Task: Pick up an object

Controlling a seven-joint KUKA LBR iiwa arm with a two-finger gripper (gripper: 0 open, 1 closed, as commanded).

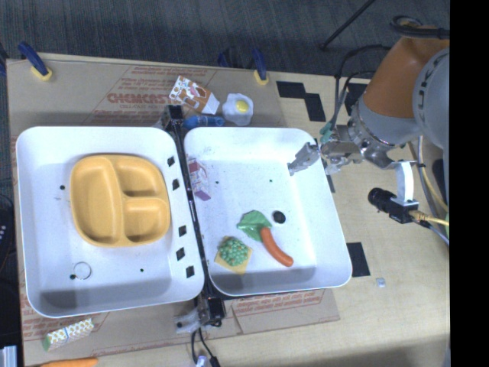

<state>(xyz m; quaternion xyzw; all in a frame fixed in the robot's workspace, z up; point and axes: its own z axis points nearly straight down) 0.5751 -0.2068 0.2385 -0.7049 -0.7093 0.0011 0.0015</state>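
Item: gripper [304, 159], poised at the right bin's [321, 197] near rim; you cannot tell its state. Item: toy carrot [276, 247], lying loose below-left of the gripper, apart, beside green leaf [254, 222]; your likeliest pick.

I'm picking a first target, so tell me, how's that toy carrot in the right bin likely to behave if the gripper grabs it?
The toy carrot looks like smooth moulded plastic, so probably stiff, light, and somewhat slippery. Its tapered, rounded body may roll or squirt out if pinched near the tip. The green leafy top looks flatter, which may resist rolling. The gripper is near the right bin's far edge.
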